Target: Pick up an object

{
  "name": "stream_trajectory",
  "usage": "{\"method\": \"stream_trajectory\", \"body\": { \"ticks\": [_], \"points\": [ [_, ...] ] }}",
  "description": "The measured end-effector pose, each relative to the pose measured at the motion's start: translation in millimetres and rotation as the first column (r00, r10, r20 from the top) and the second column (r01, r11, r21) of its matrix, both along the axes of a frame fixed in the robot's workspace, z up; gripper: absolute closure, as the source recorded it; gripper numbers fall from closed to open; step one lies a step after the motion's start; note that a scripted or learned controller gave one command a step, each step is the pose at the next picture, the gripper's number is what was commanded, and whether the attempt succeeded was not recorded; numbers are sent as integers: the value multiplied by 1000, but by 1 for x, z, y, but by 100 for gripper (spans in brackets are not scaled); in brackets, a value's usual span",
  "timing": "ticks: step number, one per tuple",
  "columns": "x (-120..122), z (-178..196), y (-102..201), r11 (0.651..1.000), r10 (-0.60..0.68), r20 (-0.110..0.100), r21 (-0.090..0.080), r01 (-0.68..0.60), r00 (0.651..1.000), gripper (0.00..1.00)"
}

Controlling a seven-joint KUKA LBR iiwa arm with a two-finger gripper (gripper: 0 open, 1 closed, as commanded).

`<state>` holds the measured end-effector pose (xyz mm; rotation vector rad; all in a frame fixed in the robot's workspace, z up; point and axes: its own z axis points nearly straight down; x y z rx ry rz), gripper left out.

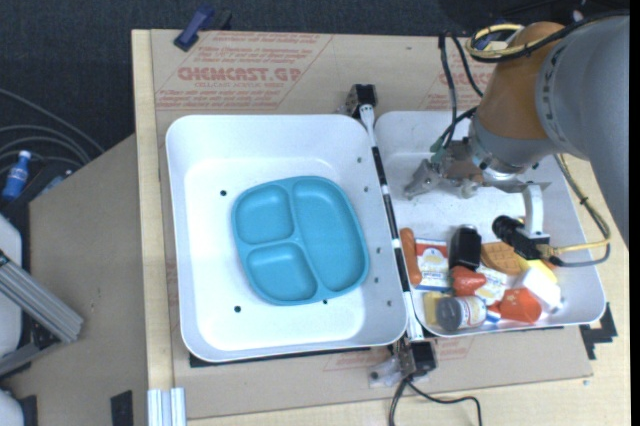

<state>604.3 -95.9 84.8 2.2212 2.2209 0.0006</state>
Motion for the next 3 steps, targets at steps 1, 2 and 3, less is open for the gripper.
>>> {"method": "stream_trajectory", "body": {
  "ticks": [1, 2, 3],
  "points": [
    [0, 10, 0, 1000, 0, 2, 0, 0, 1000, 100],
    [0, 10, 0, 1000, 0, 1, 0, 0, 1000, 0],
    [-59, -1, 2, 1000, -1, -3, 0, 1, 1000, 0]
  ]
}}
